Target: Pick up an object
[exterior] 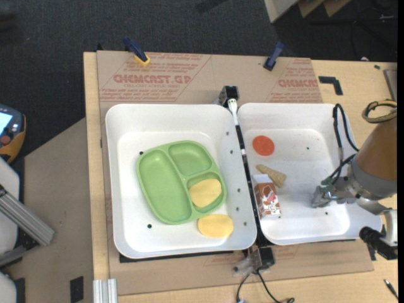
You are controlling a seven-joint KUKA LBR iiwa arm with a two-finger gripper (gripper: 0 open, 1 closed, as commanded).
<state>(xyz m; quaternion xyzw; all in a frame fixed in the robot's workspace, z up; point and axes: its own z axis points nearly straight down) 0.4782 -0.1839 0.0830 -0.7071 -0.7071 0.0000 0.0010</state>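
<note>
claw low in the right bin, nothing in its grip

the claw (322, 196) sits low over the bare floor of the right bin (297, 232), at the end of the arm (379, 163) that reaches in from the right. whether its fingers are apart or together i cannot tell; nothing is seen between them, so it holds nothing.

the cardboard sheet (189, 74) lies under both bins, and two blue clamps (136, 50) pin its far edge, probably so it does not slide. red print on it reads roughly "chemcast g.p", and the same wording starts again further right, partly cut off. the left bin (123, 169) holds a green divided tray (164, 182) with one yellow piece (206, 192) in its near compartment. a second yellow piece (215, 225) lies on the bin floor just beside the tray.

the things most within reach are in the right bin: a red and white packet (269, 201) against the left wall, its print too small to read, a tan wedge (273, 173) just above it, and an orange disc (264, 146) further back. the packet is nearest the claw but apart from it.
</note>
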